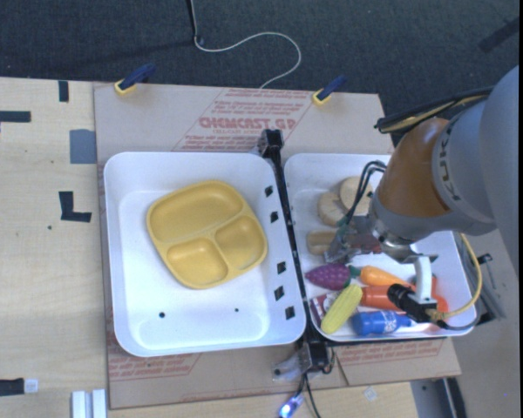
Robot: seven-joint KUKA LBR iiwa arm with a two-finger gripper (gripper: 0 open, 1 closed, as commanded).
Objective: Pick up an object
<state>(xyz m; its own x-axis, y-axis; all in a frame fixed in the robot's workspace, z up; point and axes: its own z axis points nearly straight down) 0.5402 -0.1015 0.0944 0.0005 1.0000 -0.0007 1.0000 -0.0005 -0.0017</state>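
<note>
One grey arm (471, 159) with an orange band reaches in from the right of the frame, its wrist bent down over the right bin (465, 268), and its gripper (342, 244) sits low among the toys, its grip impossible to judge. That bin holds one purple grape bunch (329, 275), one corn cob (341, 309), one carrot (382, 277), one blue bottle (379, 323) and two tan pieces (336, 203). One yellow divided plate (207, 232) lies in the left bin (126, 251).
</note>
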